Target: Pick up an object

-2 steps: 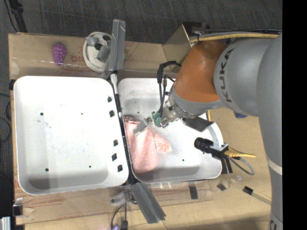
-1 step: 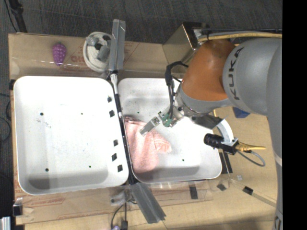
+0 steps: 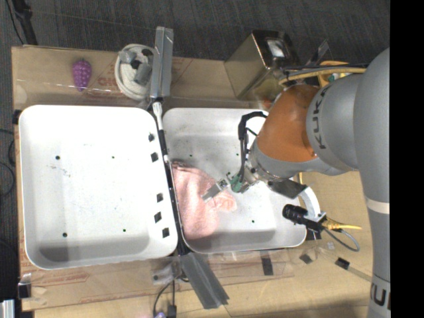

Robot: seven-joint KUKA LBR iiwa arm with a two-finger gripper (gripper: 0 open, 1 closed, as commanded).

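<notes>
A crumpled pink cloth (image 3: 194, 204) lies in the right bin (image 3: 199, 128), against its left wall near the front. My gripper (image 3: 224, 187) reaches down from the right and sits at the cloth's right edge, touching or just above its top fold. A small green piece (image 3: 237, 182) shows right beside the gripper tip; I cannot tell whether it is a loose object or part of the tool. The orange band and grey wrist (image 3: 291, 134) cover the right part of this bin.
The left bin (image 3: 86, 177) lies beyond a divider with black clips (image 3: 159, 197). On the bench behind the bins are a purple grape-like toy (image 3: 81, 73), a white round holder (image 3: 134, 70) and a brass-coloured box (image 3: 262, 58). Cables run at the front right (image 3: 331, 229).
</notes>
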